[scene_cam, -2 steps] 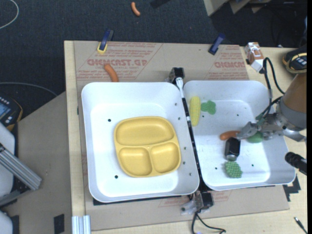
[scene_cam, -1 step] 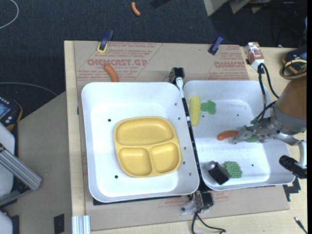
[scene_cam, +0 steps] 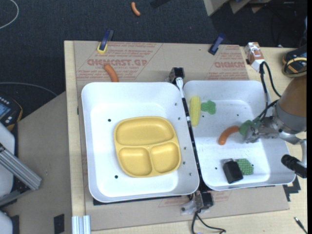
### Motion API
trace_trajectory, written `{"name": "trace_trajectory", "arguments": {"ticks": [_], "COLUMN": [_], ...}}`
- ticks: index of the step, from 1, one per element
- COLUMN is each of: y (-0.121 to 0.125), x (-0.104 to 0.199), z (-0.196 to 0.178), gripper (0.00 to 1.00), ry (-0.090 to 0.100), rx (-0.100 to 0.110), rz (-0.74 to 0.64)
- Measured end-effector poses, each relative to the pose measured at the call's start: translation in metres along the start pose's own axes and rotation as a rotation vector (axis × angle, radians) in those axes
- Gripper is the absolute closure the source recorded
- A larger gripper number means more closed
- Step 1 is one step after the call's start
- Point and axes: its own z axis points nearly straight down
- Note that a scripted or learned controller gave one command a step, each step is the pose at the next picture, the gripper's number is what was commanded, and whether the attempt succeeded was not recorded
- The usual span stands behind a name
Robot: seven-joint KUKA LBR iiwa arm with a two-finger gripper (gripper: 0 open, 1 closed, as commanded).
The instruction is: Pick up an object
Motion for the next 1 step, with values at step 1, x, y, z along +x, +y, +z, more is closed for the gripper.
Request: {"name": "trace_trajectory", "arguments": {"ticks": [1], "y": [0.0003], "x": [0.0088], "z": [-0.0581], "gripper": [1.0], "ry": [-0.001], "rx": [-0.005], "rz": [-0.002]}}
